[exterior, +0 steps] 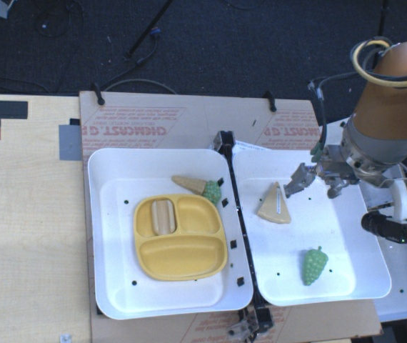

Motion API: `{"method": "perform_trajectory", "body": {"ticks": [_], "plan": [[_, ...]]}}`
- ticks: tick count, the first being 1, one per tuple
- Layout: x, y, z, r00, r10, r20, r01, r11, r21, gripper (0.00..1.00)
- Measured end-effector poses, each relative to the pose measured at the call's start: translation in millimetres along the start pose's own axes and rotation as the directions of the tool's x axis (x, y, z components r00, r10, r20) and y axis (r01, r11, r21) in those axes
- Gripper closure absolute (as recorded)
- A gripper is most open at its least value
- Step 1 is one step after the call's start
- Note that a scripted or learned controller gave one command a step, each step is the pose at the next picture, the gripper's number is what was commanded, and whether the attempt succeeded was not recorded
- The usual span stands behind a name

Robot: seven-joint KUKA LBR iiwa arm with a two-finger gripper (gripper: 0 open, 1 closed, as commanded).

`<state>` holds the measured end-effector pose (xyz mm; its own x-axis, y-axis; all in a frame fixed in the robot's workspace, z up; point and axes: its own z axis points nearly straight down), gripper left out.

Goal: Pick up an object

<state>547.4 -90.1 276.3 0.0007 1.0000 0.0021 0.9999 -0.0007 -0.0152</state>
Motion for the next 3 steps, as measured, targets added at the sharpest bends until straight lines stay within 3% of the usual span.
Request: {"method": "perform_trajectory", "body": {"ticks": [1,3], "plan": [[0,2,-6,1.000,-0.002,0.001,0.002,1.000,-0.011,0.00],[-7,-4,113,1.000,0.000,0.000,0.000,1.000,-0.005,0.00]]}}
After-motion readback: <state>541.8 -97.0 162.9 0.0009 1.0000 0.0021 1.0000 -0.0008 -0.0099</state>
